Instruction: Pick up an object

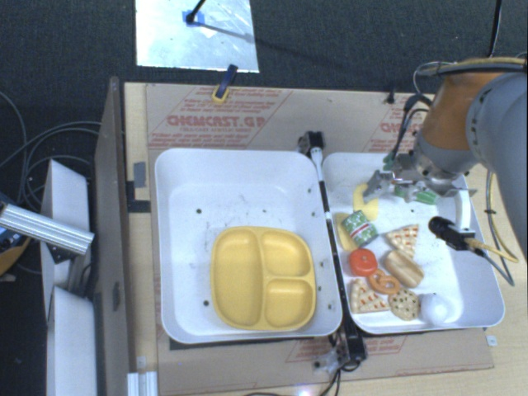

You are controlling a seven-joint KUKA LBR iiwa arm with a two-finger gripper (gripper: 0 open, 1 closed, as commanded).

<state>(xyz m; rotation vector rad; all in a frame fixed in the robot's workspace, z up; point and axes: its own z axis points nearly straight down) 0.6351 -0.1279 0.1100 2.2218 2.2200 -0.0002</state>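
Observation:
The right bin holds several toy foods. A yellow piece lies at its left side, with a green can just in front of it. Nearer the front are a red tomato, a pizza slice, a hot dog bun, an orange ring, a waffle, a cookie and a white egg. My gripper hangs low over the back of this bin, just right of the yellow piece. A small green thing sits close under the wrist.
The left bin carries a yellow divided tray. A black-and-metal clamp sits at the back where the bins meet. Cardboard lies under both bins. Cables trail off the bench at the left.

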